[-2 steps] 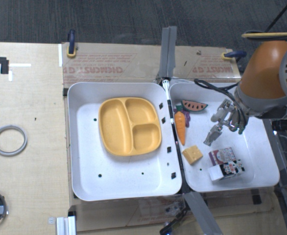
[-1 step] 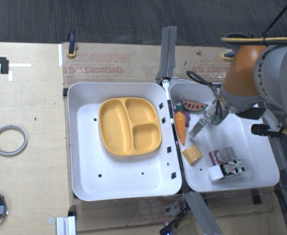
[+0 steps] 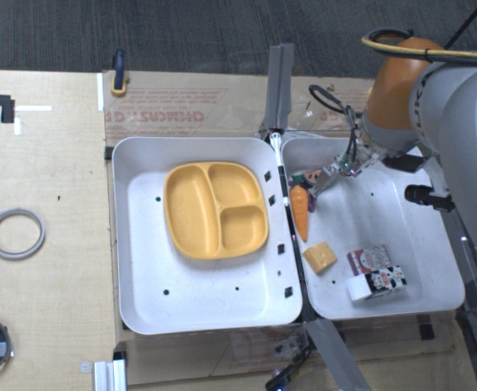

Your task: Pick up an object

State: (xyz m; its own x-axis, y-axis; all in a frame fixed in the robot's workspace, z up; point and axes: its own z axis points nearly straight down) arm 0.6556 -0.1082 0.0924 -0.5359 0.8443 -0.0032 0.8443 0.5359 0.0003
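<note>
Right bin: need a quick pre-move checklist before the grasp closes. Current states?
1. End effector over the right bin: ok, at the bin's upper left corner.
2. Target nearby: ok, the carrot lies just below the end effector, along the bin's left wall.
3. Grasp on the carrot: cannot tell, the tip area is too small and cluttered to read.
4. Neighbours clear: ok, the cheese wedge and the small printed box lie apart, lower in the bin.
5. Left bin undisturbed: ok, the yellow divided plate sits inside it.
</note>
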